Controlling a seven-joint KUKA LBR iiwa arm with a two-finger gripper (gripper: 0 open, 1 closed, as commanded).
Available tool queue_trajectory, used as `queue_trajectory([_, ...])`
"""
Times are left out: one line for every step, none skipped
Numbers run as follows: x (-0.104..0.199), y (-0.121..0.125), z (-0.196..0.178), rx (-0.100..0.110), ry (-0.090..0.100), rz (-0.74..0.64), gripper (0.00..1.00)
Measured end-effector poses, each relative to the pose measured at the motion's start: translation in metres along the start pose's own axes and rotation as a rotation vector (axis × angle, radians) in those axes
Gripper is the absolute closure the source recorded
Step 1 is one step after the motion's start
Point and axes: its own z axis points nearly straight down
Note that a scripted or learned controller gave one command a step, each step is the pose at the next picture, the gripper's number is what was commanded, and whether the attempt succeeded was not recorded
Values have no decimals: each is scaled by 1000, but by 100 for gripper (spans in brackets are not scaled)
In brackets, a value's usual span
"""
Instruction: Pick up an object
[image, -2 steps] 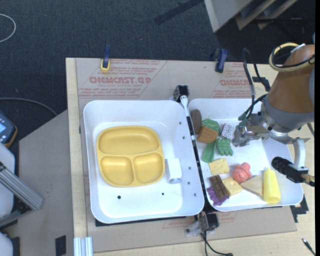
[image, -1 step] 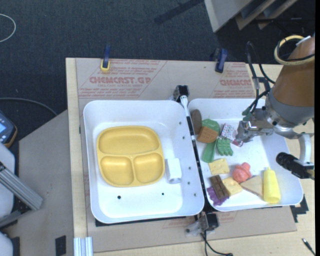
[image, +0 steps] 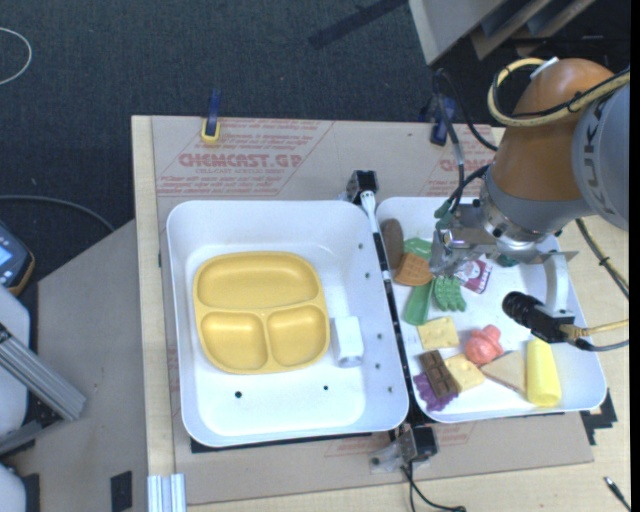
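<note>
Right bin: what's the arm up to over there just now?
The arm's gripper is low over the right bin, above the pile of toy food at its upper left, close to the green leafy piece and the orange wedge. I can't see anything between its fingers, so no pick is confirmed yet. The yellow corn-like piece and pink piece lie untouched nearer the front. The left bin holds a yellow divided plate.
</note>
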Motion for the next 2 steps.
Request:
queue_trajectory([46, 23, -11, -1, 0, 1, 100])
queue_trajectory([93, 48, 4, 1, 0, 1, 100])
